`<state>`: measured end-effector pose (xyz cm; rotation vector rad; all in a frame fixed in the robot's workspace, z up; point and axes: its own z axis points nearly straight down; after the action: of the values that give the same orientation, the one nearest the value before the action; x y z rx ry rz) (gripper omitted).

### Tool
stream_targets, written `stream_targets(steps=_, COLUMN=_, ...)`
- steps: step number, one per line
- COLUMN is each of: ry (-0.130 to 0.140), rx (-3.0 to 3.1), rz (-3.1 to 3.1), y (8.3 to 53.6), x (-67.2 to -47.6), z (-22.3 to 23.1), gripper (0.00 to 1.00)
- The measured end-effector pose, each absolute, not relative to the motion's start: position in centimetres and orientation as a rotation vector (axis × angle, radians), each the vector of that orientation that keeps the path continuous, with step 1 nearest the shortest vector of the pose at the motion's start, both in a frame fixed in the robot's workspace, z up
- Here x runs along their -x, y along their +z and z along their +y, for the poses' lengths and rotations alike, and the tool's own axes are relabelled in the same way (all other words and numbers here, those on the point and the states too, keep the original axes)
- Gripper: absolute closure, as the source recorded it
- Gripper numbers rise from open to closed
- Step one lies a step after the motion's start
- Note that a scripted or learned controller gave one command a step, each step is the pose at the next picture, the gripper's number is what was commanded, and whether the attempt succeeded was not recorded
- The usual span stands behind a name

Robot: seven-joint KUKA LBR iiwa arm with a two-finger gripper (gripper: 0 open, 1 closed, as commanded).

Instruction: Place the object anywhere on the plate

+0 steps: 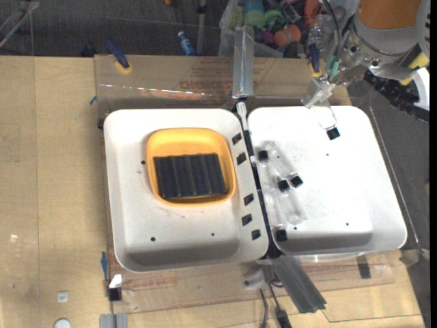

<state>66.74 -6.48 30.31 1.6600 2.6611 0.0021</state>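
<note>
"Gripper first: where does it sit?"

"At about one o'clock from the middle of the view, hanging over the far edge of the right bin on the grey and orange arm. Whether it is open or shut I cannot tell — it is too small and pale against the white. I see nothing held in it."

"And the object?"

"A dark ribbed slab lies flat on the yellow plate, in the left bin, at roughly nine o'clock from the centre. It covers most of the plate's floor and seems to stay inside the rim."

"So the job is done?"

"I would judge so. The slab rests on the plate and the gripper is well apart from it, over the other bin. Nothing looks left to do, except perhaps taking the arm clear."

"What else is about?"

"Some clear plastic pieces with black ends lie in the right bin near the divider, at three o'clock from the plate. A small black bit sits just below the gripper. Beyond the bins, at twelve o'clock, stands a tub of coloured toys, and a blue clamp at eleven."

"Anything in the way?"

"Nothing near the plate — only the divider between the bins."
</note>
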Motion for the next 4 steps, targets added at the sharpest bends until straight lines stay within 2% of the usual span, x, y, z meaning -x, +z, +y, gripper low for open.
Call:
stream_targets(steps=1, ry=0.002, rx=-1.288, rz=2.858, y=31.9, x=-66.7, z=-10.5, gripper=1.0)
stream_targets(steps=2, ry=0.003, rx=-0.889, rz=3.004, y=36.3, x=-66.3, z=-12.4, gripper=1.0)
stream_targets(steps=3, ry=0.001, rx=-0.614, rz=3.071, y=41.0, x=-65.9, z=-17.2, gripper=1.0)
stream_targets(steps=4, ry=0.0, rx=-0.293, rz=3.117, y=43.7, x=-66.0, z=-19.9, gripper=1.0)
